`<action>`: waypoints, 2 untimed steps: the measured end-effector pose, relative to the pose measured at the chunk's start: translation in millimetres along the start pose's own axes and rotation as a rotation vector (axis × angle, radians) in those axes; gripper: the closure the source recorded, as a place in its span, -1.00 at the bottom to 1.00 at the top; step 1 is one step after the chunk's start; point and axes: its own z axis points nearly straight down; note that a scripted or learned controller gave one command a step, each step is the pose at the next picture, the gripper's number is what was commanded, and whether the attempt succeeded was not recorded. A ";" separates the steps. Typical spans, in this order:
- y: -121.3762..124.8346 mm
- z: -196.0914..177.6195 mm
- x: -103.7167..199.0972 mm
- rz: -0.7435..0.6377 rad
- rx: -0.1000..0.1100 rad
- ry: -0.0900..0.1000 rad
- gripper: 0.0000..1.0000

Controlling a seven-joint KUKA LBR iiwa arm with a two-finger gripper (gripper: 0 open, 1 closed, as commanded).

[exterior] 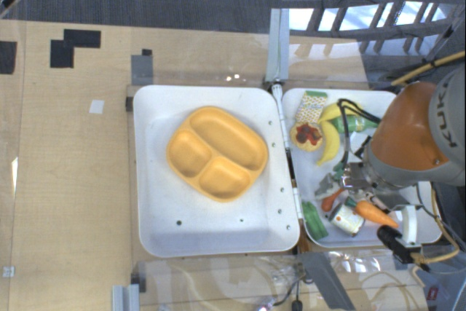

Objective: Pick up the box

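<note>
One yellow three-compartment plate lay mid-left bin. In the right bin were one banana and one carrot; one small box sat near its front edge, beneath the gripper, whose jaw state I cannot tell.

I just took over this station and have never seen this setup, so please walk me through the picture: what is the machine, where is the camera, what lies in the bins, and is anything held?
One camera looks down at a slant on two white bins. The grey arm with an orange band reaches in from the right. Its tool hangs low over the right bin; I cannot tell if it holds anything. The left bin holds a yellow divided plate. The right bin is cluttered: a banana, a carrot, a green item, a small white box, and a patterned packet.
</note>
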 end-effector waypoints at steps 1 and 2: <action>56.8 -26.2 -31.7 0.129 -0.002 -0.001 -1.00; 139.1 -34.5 -54.5 0.271 -0.002 -0.002 -1.00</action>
